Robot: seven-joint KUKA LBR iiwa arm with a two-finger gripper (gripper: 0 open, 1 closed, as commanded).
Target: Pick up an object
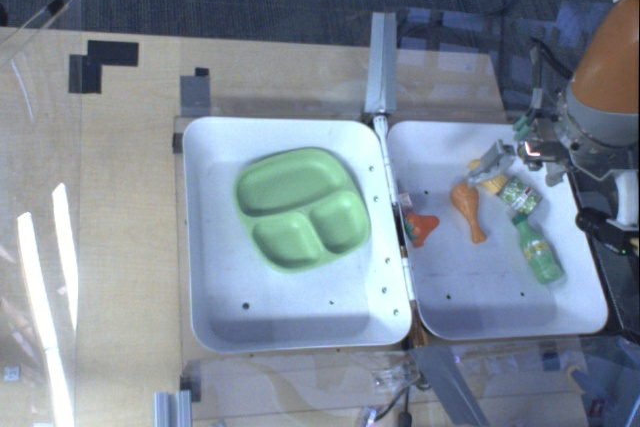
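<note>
My claw (503, 158) hangs over the far part of the right bin (560, 315), wrist w/ orange band off to its right. Can't tell how far open it is or whether it's got anything; fingertips blur into clutter. Just below the claw, touching or nearly: small yellowish item (490, 183) and green bottle (531, 228) running down-right from it. Orange drumstick-shaped toy (467, 208) just below-left of claw. Red-orange piece (421, 227) further left-below, by the bin wall. Well left of claw: left bin (220, 315) w/ green divided tray (301, 207) in it. Both bins sit on the counter (100, 215).
</note>
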